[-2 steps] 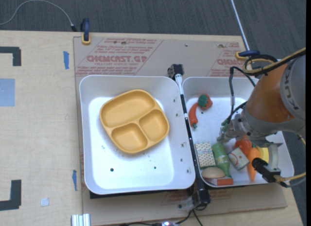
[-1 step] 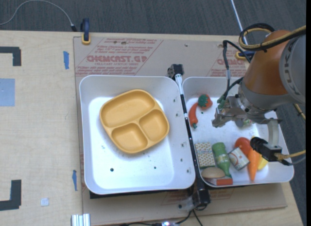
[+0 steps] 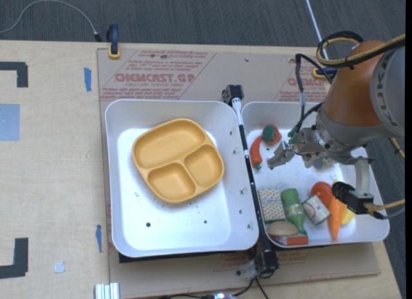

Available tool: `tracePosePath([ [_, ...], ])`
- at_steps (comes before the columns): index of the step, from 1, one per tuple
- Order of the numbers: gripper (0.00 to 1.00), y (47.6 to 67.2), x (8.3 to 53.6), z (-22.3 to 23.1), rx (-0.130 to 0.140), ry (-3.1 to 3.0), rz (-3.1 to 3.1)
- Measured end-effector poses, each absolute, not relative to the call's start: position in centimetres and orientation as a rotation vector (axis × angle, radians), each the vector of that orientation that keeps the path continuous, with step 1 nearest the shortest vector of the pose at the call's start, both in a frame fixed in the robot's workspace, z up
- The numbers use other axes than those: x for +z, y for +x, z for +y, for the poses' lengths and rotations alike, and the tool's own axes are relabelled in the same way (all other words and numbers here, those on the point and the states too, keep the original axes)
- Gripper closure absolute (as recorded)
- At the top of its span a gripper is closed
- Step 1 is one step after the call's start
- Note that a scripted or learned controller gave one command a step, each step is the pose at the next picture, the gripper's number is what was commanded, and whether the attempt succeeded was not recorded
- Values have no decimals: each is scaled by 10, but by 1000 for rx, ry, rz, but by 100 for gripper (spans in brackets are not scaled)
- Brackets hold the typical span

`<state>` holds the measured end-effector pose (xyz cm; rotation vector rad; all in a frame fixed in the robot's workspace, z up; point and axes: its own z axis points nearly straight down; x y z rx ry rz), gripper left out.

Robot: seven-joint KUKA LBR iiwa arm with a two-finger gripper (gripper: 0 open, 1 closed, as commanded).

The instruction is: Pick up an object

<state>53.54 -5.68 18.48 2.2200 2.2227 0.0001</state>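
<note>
Toys (image 3: 297, 213) lie below the gripper (image 3: 283, 155), whose fingers seem slightly parted, holding nothing.

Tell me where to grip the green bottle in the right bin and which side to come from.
Grip the green bottle across its mid-body, coming from above. It lies flat, lengthwise toward the bin's near edge, with toys crowding both sides, so close across its narrow width.

A divided plate (image 3: 177, 160) lies in the left bin (image 3: 122, 182). The right bin (image 3: 376, 227), just beside it, holds toy foods: a bottle (image 3: 293, 208) between a waffle piece (image 3: 270, 204) and a carrot (image 3: 336, 217).
</note>
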Motion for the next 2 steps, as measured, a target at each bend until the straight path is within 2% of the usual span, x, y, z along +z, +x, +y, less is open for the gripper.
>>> tracePosePath([
  [1, 0, 517, 95, -97, 3, 2218, 2219],
  [2, 0, 508, 90, -96, 18, 2209, 2213],
])
